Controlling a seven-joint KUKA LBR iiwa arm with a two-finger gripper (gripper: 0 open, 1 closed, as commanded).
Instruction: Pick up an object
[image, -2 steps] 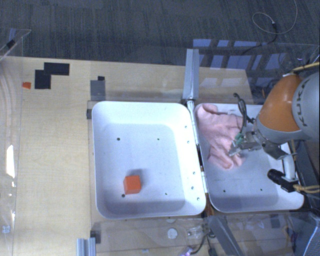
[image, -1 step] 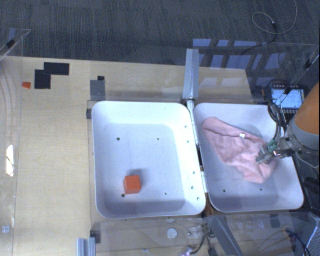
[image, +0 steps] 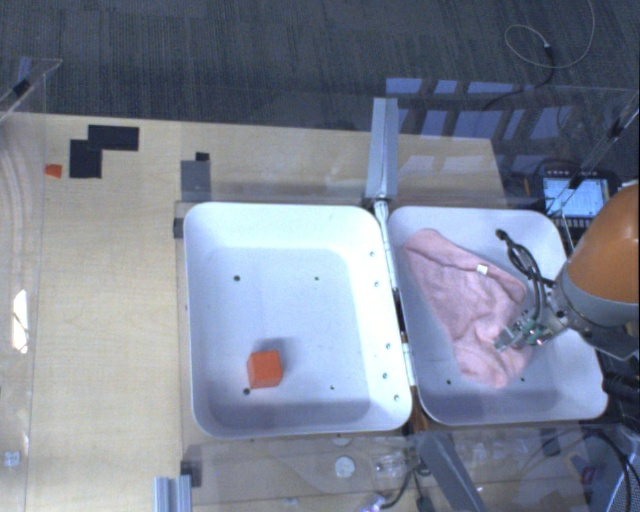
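Pink cloth (image: 462, 310) heaped in right bin (image: 578, 400): soft, light, floppy (likely best pinched at a raised fold). Gripper (image: 522, 335) at cloth's right edge; grip state unclear.

1. Two white bins sit side by side on the bench: the left bin (image: 210, 330) and the right bin (image: 570, 400).
2. One orange block (image: 265, 369) lies in the left bin, toward its near-left corner.
3. One pink cloth (image: 465, 305) is heaped in the right bin.
4. One gripper (image: 522, 335) sits at the cloth's right edge.
5. One small orange square (image: 53, 171) lies on the bench, far left of the left bin.
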